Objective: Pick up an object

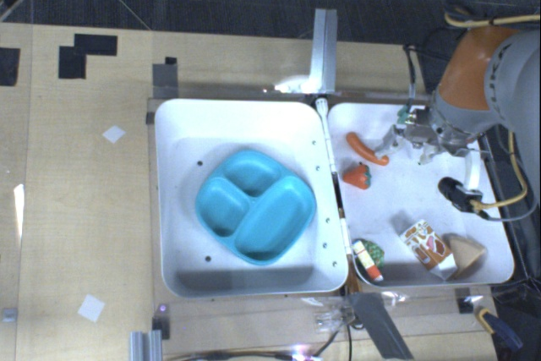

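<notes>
On the left of the worktop [76,182] stands the left bin [173,266], and in it lies a blue divided plate [255,205], a little tilted. Over the dividing wall is the right bin [406,190], which holds the small things for picking. Near its left wall lies a small red pepper [358,176] with a green stem. Just above it lies an orange carrot-like piece [366,149]; its long axis runs from upper left to lower right. At the lower left corner of this bin is a small green and red item [369,256], and further right a printed carton [425,244] touches a tan cone-shaped thing [467,250].

The gripper [416,131] hangs at the upper part of the right bin, and whether it is released or clenched I cannot tell. Nothing is seen grasped. The carrot-like piece is the nearest thing, just to the left of the gripper and slightly lower, so I judge that a short move to the left and down is needed, with the closing direction set across its long axis.
</notes>
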`<state>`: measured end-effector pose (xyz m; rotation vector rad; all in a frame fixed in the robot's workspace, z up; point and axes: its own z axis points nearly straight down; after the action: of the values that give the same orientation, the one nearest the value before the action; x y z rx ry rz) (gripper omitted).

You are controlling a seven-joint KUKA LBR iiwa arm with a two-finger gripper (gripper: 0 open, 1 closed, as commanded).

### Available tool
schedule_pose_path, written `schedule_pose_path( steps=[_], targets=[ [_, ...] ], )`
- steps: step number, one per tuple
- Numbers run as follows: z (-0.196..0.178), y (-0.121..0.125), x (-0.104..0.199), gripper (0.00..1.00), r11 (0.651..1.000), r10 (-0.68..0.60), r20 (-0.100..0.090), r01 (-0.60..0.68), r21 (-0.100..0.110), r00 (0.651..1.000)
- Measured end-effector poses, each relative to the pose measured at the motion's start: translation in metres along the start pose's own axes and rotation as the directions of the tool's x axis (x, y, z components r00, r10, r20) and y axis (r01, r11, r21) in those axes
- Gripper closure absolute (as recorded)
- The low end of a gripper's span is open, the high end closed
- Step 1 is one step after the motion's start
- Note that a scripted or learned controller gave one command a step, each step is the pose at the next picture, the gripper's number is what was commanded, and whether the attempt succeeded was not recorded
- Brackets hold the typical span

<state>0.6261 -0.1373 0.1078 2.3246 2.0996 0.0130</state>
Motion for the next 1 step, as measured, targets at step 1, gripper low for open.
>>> schedule_pose_path(
  steps=[1],
  targets=[
    [0.0213,0.0391,0.0544,0.00,0.995,-0.104,-0.001,0.104,0.005,0.995]
  ],
)
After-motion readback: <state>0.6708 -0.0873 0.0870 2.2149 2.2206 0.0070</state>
